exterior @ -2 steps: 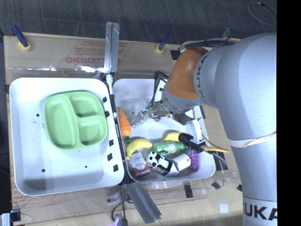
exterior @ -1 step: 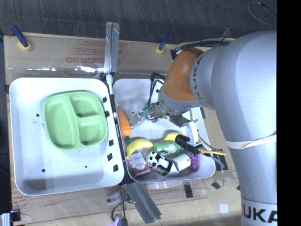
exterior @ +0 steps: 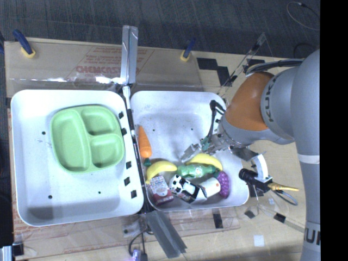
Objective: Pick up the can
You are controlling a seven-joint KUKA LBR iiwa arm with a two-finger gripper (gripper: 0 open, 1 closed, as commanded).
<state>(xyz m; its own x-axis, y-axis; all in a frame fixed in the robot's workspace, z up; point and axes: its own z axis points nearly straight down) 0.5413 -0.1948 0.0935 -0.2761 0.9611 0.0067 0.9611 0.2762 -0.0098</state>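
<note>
Gripper (exterior: 197, 147) positioned in right bin (exterior: 163, 105), above banana (exterior: 205, 160); finger state cannot be determined. Can (exterior: 159, 188) lies at front edge.

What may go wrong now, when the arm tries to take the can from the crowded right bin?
1. The can lies in a tight pile, touching the yellow banana and the black-and-white toy, so a neighbour may well get grabbed instead.
2. The end effector hovers nearer the green toy than the can, so a straight descent would probably miss it.
3. The can sits near the bin wall, leaving little room beside it.
</note>
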